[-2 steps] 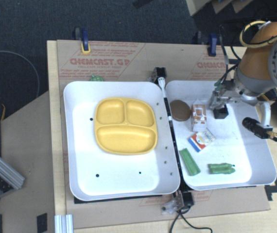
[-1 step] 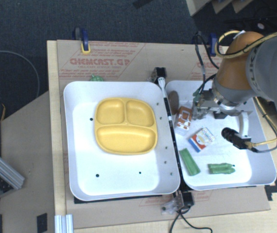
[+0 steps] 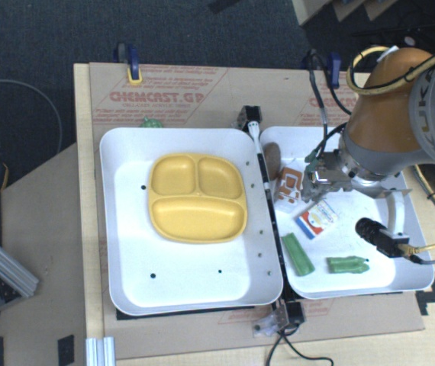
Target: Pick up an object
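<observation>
Left bin (image 3: pixel 122 227): yellow divided plate (image 3: pixel 198 197), far of centre. Right bin (image 3: pixel 412 277): arm (image 3: pixel 389 120) over its far half, crowding a brown packet (image 3: pixel 289 184) and dark lump (image 3: pixel 272 156) by the divider. Jaws (image 3: pixel 323 180) sit just far of the red-white-blue packet (image 3: pixel 316 218) (flat, slightly crumpled); cannot tell their opening or any hold. Near side: green stick (image 3: pixel 298 253), green block (image 3: pixel 347 264).

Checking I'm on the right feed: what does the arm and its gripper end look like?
A bulky grey arm with a broad orange band above the wrist. Yellow and black cables loop over the band. The gripper end is a metallic, dark cluster with thin wires.
</observation>
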